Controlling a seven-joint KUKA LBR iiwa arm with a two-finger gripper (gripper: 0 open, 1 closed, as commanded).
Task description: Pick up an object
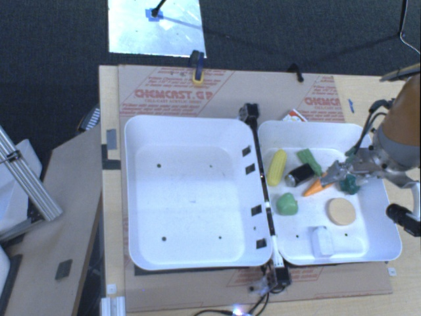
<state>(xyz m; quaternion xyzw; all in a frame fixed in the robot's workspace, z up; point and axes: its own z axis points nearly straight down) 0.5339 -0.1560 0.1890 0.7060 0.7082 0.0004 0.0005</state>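
Observation:
The right bin (368,245) holds several small objects. A yellow corn cob (277,166) lies at its left, with a green piece (308,159) and a black cylinder (300,174) beside it. An orange carrot (314,188) points toward my gripper (334,174), which hangs low over the bin's middle right, just above the carrot's right end. A teal object (349,185) sits right under the wrist. Nearer the front lie a green pepper-like piece (287,204), a tan disc (341,211) and a white block (321,241).
The left bin (141,196) stands beside the right one, joined by a black clipped divider (262,196). Both rest on a cardboard sheet (171,92) on the bench. My arm (402,133) comes in over the right bin's right rim.

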